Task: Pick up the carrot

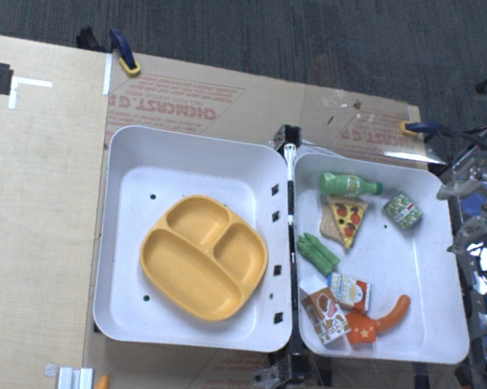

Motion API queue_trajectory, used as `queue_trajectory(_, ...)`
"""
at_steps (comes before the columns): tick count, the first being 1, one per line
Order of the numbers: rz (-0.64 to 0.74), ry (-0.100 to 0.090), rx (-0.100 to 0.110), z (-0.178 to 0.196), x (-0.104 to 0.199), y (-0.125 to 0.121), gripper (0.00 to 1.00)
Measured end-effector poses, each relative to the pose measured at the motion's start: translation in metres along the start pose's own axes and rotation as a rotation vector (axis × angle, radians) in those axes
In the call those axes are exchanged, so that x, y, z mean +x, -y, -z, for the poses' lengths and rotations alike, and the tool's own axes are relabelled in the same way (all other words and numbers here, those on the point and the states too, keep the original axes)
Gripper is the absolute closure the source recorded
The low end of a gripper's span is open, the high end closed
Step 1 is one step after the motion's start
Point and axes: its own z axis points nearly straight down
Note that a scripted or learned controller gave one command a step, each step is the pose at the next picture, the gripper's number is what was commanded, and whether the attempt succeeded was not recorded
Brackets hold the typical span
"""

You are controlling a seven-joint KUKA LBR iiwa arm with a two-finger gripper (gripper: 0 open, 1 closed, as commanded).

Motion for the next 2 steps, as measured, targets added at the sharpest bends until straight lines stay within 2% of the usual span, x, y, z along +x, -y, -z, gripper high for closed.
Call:
queue_trajectory(1, -0.108, 0.003, 0.001, 0.055, 0.034, -0.055, 0.00)
queue_trajectory(2, 0.002, -0.002, -0.001, -0.154, 0.026, -0.095, 0.00)
